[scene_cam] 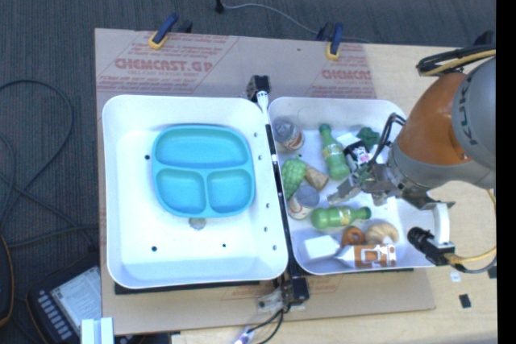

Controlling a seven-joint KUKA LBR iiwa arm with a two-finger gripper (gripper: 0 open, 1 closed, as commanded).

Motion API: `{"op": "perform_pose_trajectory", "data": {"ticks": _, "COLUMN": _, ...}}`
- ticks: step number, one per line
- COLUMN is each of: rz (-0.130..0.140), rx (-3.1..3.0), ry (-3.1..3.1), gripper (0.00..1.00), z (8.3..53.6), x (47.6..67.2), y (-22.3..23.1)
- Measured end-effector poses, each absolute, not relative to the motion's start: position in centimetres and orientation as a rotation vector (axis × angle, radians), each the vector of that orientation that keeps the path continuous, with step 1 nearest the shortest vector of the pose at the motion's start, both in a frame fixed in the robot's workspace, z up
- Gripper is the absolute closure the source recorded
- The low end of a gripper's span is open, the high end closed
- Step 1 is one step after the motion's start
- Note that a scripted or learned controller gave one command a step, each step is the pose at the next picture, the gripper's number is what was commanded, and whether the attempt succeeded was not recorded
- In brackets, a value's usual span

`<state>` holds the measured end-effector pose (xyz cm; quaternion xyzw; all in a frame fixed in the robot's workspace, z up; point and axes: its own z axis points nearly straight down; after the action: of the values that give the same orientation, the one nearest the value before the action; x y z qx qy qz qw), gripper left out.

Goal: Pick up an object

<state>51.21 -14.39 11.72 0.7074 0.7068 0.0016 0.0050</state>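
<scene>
Grey and banded in orange, the robot arm (447,133) reaches into the right-hand white bin (387,105) from its right edge. Its two-finger gripper (355,188) hangs low over the middle of that bin, among the clutter; whether it is spread or pressed together cannot be told, and nothing is seen between its tips. Just below it, toward the bin's front edge, lies a green plastic bottle on its side (340,216). Another green bottle with a pale label (333,152) lies near the back edge. A white tube with an orange label (367,256) rests along the front edge. The left-hand white bin (121,197) carries a blue three-compartment tray (201,170) at its middle.
</scene>
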Motion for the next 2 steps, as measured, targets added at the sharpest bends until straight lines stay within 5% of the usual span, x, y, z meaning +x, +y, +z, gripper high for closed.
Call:
{"op": "perform_pose_trajectory", "data": {"ticks": 1, "rz": 0.005, "rx": 2.216, "ry": 2.211, "gripper": 0.0, "z": 8.8, "x": 48.6, "y": -10.0}}
{"op": "perform_pose_trajectory", "data": {"ticks": 2, "rz": 0.011, "rx": 2.212, "ry": 2.203, "gripper": 1.0, "z": 9.9, "x": 48.9, "y": -10.1}}
